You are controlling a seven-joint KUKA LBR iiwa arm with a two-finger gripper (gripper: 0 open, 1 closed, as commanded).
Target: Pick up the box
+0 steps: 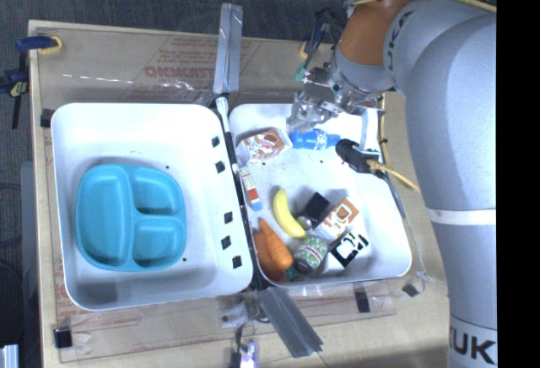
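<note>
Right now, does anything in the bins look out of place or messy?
Nothing looks spilled or broken. The right bin is a jumble: banana, carrot, can and box lie crowded together at odd angles. The blue tray sits flat in the left bin.

Grey arm (447, 105) enters from the right, bulky link along the worktop's right edge. Orange band (371, 20) sits above the wrist. Wrist bends down-left; hand (314, 115) hangs low near the worktop's far right corner. Cables trail over the wrist.
</note>
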